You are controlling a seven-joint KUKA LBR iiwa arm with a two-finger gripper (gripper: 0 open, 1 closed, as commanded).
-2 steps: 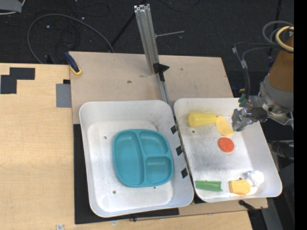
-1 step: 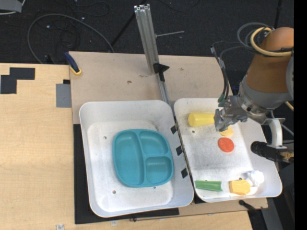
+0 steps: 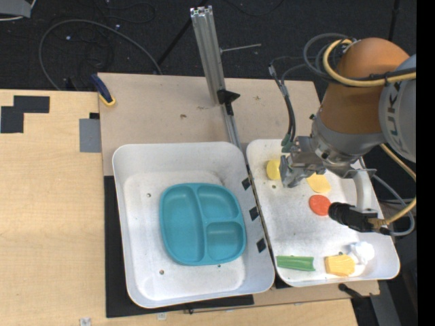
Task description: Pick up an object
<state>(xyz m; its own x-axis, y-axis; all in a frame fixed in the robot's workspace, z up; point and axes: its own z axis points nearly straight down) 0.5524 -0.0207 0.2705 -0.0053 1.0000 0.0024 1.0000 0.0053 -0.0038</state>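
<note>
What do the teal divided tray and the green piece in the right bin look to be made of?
Teal divided tray: looks like moulded plastic, smooth and slightly glossy, with an even colour and rounded compartment walls. Green piece: probably plastic too, a flat oblong of solid colour with a faint sheen; it is too small to rule out rubber or foam.

Two bins sit side by side on the bench. The left bin (image 3: 136,175) holds a divided tray (image 3: 202,223) near its middle. In the right bin (image 3: 272,216), the gripper (image 3: 293,175) hangs over the far end, with a block (image 3: 273,170) just left of it and a disc (image 3: 319,204) to its right. A stick (image 3: 295,263) and what may be a wedge (image 3: 340,265) lie along the near edge.
</note>
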